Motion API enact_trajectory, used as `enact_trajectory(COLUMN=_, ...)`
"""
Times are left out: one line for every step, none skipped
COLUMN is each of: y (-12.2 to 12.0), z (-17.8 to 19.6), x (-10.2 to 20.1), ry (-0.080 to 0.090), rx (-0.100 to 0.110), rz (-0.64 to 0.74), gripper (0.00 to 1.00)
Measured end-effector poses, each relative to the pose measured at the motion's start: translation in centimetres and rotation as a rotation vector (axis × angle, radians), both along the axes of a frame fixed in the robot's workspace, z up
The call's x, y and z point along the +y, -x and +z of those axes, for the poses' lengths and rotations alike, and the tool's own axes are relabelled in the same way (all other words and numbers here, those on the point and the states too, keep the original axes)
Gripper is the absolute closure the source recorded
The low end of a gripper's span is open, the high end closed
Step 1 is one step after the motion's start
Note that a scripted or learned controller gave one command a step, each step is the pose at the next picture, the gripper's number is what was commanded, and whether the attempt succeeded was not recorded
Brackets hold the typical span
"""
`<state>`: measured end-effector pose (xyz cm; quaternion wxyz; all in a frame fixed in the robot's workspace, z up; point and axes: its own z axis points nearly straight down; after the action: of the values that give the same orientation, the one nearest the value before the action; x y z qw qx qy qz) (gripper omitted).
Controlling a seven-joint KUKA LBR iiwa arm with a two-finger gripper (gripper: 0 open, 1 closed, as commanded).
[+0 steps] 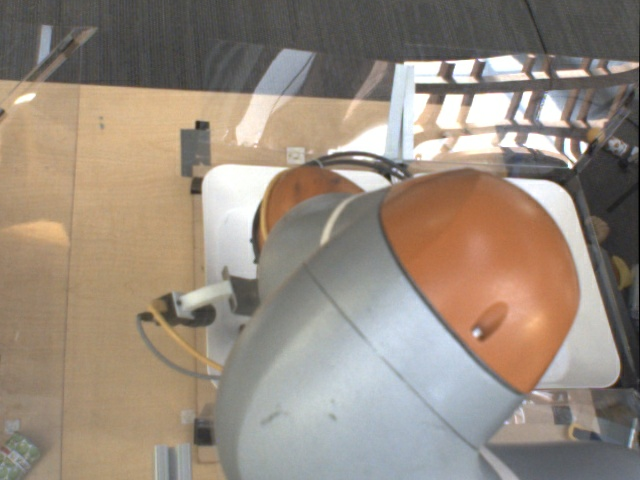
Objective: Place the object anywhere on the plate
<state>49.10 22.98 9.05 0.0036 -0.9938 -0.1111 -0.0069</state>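
While my arm (pixel 400 338) covers the bin (pixel 590 298), I cannot tell my jaws' state; I should descend slowly and centred.

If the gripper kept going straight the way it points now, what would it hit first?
Hard to tell: the arm covers the gripper. The wrist leans down over the left white bin, so probably that bin's floor.
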Motion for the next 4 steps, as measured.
enact_trajectory(y=0.3, z=12.9, x=-3.5, ry=0.007, rx=0.008, rz=-0.011, gripper=0.0)
enact_trajectory(y=0.1, z=13.9, x=-3.5, ry=0.008, rx=0.005, rz=-0.008, gripper=1.0)
enact_trajectory(y=0.3, z=1.8, x=0.6, ry=0.006, rx=0.01, rz=0.175, gripper=1.0)
enact_trajectory(y=0.2, z=0.0, x=0.6, ry=0.006, rx=0.007, rz=0.297, gripper=1.0)
